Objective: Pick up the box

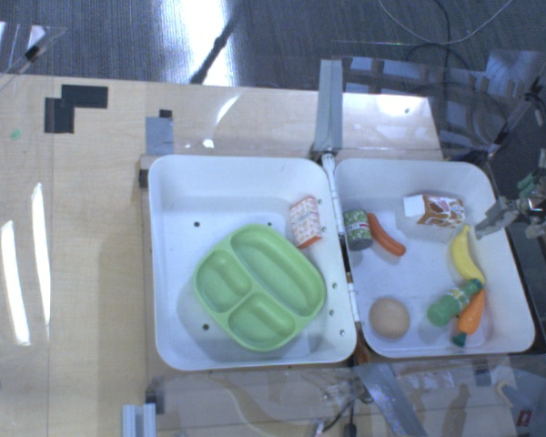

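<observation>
A small orange-and-white patterned box [304, 222] stands in the left bin [168, 244], near its right wall and just beyond the green divided plate [259, 287]. A white and orange carton [434, 210] lies in the right bin [505, 335], towards its back. My gripper [508, 213] sits at the right bin's right rim, to the right of the carton and above the banana [462, 255]. It touches neither box, and nothing is seen in it.
The right bin also holds a green can [357, 229], a red sausage [387, 235], a tan round item [389, 318], and a green vegetable [448, 306] beside a carrot [471, 313]. A central wall divides the two bins.
</observation>
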`<move>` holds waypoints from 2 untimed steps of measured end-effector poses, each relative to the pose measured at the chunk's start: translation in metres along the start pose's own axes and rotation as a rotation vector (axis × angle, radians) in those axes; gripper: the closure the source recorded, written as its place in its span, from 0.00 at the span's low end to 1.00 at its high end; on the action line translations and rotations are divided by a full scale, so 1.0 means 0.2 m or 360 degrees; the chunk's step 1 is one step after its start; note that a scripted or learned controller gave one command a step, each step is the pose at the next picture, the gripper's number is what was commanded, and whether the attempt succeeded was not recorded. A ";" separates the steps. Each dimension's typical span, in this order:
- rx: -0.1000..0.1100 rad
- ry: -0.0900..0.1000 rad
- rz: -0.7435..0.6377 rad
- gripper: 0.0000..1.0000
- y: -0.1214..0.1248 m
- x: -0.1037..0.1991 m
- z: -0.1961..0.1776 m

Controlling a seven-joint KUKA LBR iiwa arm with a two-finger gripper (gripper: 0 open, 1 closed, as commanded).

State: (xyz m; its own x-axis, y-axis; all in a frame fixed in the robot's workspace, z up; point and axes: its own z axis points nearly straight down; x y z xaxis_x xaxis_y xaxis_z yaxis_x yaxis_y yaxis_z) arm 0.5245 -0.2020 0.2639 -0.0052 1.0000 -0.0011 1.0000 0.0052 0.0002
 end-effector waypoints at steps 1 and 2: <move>0.0006 0.0005 0.0112 0.00 0.01 0.31 0.82; -0.0015 0.0002 0.0164 0.00 0.54 0.42 0.88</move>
State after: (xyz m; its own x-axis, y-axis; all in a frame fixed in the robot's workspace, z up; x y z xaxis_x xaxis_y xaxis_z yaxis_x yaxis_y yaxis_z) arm 0.6312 -0.1178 0.0869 0.0975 0.9952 0.0005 0.9952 -0.0975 0.0097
